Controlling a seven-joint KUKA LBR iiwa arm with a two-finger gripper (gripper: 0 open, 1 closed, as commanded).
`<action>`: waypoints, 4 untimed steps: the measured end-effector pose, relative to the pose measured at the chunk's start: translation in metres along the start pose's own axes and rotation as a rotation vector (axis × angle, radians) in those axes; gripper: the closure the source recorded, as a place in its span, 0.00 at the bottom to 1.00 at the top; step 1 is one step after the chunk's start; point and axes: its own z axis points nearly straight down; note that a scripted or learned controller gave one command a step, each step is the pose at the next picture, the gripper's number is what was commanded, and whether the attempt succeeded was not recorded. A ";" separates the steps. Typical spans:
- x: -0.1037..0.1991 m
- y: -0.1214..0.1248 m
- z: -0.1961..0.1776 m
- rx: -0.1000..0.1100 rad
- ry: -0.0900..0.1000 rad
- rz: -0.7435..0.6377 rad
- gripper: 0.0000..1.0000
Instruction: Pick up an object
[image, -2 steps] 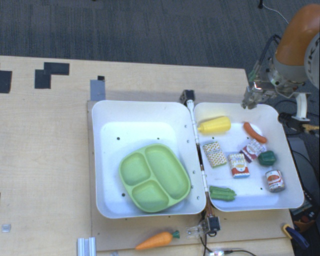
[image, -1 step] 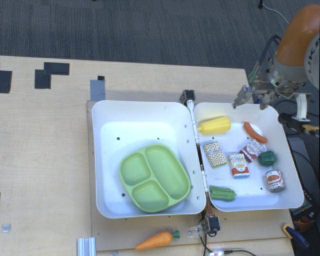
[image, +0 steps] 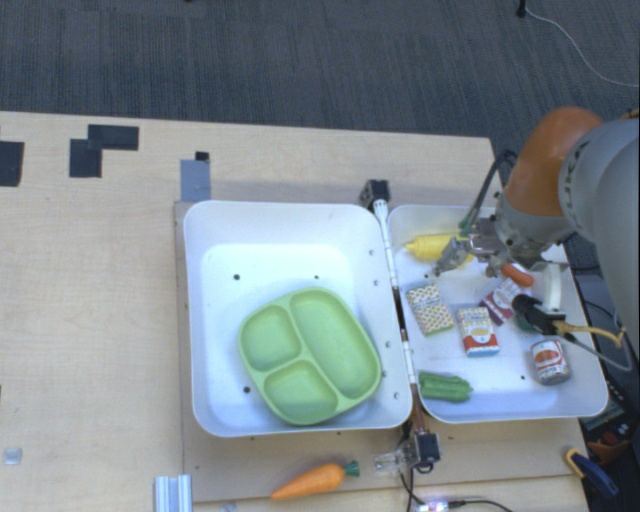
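Observation:
The right bin (image: 575, 405) holds several small items. A yellow fruit-like piece (image: 426, 246) lies near its back left corner. My gripper (image: 463, 251) hangs low over the bin, right at the yellow piece's right end, and contact is unclear. In front of it lie a patterned small box (image: 431, 308) and a red and white carton (image: 480, 331). A green vegetable (image: 444, 386) rests at the front left and a can (image: 548, 361) at the front right. A red and white packet (image: 499, 301) and an orange-red piece (image: 517, 272) sit under the wrist.
The left bin (image: 210, 300) holds a green divided plate (image: 309, 355). A toy carrot (image: 313, 481) lies on the bench in front of the bins. The divider rail (image: 393, 290) runs between the two bins.

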 end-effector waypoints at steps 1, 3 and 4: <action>0.001 0.002 -0.011 -0.005 0.000 -0.001 1.00; 0.001 0.003 -0.023 -0.009 0.000 -0.003 1.00; 0.001 0.003 -0.023 -0.009 0.000 -0.003 0.00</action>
